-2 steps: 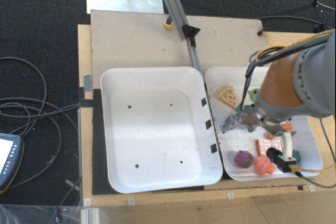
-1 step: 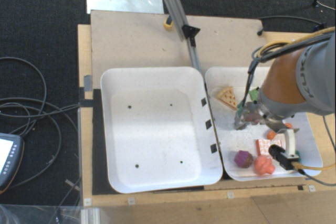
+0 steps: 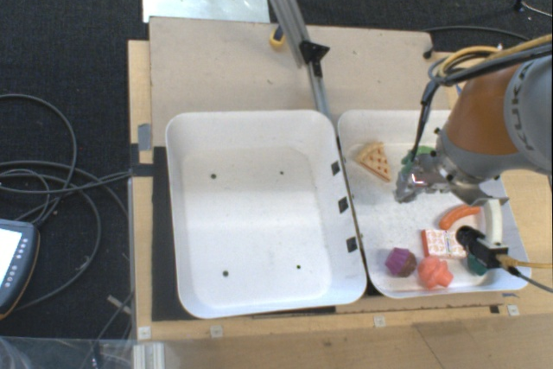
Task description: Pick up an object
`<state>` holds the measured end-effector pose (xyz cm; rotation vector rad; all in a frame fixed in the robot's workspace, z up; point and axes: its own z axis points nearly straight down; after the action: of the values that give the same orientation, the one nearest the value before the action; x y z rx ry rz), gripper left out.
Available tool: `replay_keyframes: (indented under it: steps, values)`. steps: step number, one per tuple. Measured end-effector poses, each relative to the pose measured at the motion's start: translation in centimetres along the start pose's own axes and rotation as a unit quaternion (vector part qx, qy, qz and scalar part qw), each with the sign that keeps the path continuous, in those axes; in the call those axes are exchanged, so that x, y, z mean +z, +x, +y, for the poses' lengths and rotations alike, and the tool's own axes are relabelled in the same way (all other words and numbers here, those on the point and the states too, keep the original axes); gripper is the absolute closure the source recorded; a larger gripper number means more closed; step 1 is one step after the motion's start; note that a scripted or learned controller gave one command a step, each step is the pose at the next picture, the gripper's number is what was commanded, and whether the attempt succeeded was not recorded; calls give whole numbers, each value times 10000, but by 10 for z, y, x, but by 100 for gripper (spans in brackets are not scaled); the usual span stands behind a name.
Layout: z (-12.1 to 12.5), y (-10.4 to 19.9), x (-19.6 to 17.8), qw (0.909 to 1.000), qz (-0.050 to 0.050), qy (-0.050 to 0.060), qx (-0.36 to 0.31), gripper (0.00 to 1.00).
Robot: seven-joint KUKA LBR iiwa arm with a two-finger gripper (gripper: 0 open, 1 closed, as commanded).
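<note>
From my remote seat I see the grey arm with its orange band (image 3: 484, 121) reaching in from the right, over the right-hand shallow white bin (image 3: 367, 124). The two-finger gripper (image 3: 406, 190) hangs low inside that bin, roughly at its middle, and I cannot tell from this slanted view how it is set or whether anything is in it (the wrist body covers most of it).

The objects I could go for all lie in the right bin. A tan waffle-textured triangular wedge (image 3: 375, 160) sits near the bin's left wall, just beside the gripper on its left. A small green item (image 3: 415, 156) peeks out just above the gripper, partly hidden by the wrist. Toward the near edge I count a purple rounded block (image 3: 399, 262), an orange-red lumpy toy (image 3: 435, 272) just beside it, a white and red patterned box (image 3: 441, 244) above those two, and an orange sausage-shaped piece (image 3: 458, 215) close under the arm.

The left-hand shallow white bin (image 3: 186, 134) sits touching the right one along their shared edge.
</note>
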<state>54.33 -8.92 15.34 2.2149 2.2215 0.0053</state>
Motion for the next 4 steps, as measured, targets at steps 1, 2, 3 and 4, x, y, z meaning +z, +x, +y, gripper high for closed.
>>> replay_keyframes:
  steps: [1, 2, 3, 4]
  values:
    - [8, 8, -50, 10000, 0, -8, -15, 100]
    - [5, 11, -96, 10000, 0, -8, -15, 100]
    - [16, 56, -89, 10000, 11, 13, -32, 100]
    - [46, 104, -89, 10000, 16, 10, -36, 100]
